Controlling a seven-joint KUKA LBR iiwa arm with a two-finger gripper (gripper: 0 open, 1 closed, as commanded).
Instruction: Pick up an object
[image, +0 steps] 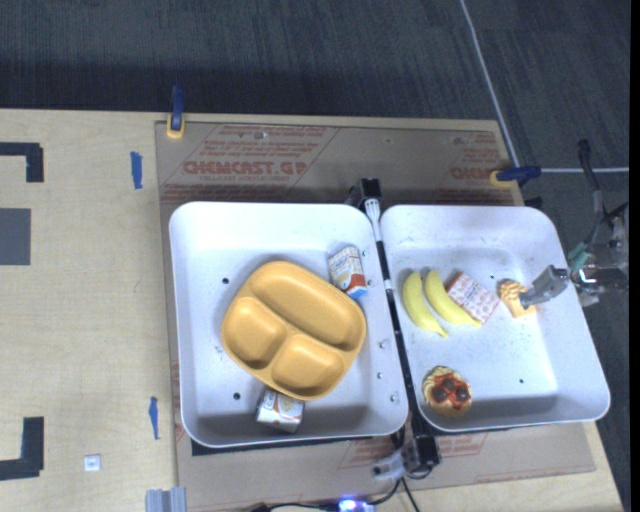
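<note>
The right bin (560, 395) holds a pair of yellow bananas (432, 300), a red and white packet (472, 297), a small orange and yellow toy (513, 295) and a round brown pastry with red topping (447, 390). My gripper (550, 283) reaches in over the right bin's right side. Its tip sits just right of the small orange toy, close to it or touching it. Nothing visibly hangs from the gripper.
The left bin (200, 240) carries a yellow divided plate (292, 328), a small white and red carton (346, 268) by its right wall and a crumpled wrapper (279, 410) at the front. Both bins rest on brown cardboard (300, 160) on the bench.
</note>
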